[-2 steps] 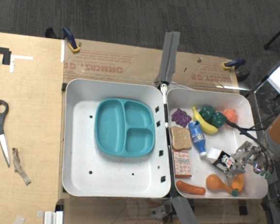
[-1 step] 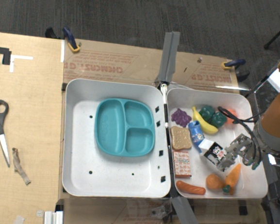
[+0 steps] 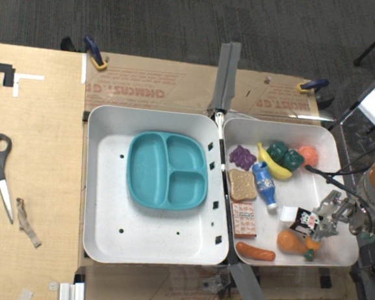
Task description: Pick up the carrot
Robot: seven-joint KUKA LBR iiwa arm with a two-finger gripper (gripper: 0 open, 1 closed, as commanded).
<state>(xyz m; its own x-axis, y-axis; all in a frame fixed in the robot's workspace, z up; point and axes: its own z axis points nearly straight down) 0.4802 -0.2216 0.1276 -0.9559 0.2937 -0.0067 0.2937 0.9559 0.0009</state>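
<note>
White plastic bins sit side by side on a wooden bench. At the near right corner of the right bin (image 3: 332,140), the metal two-finger gripper (image 3: 317,232) reaches in from the right; whether it is spread or pinching cannot be told. Just below it lies the small orange carrot with a green top (image 3: 311,247), beside a round orange fruit (image 3: 288,241). A yellow banana (image 3: 272,164), blue bottle (image 3: 265,183), purple grapes (image 3: 242,157) and red sausage (image 3: 255,252) also lie there. The left bin (image 3: 99,190) holds a teal divided plate (image 3: 143,175).
</note>
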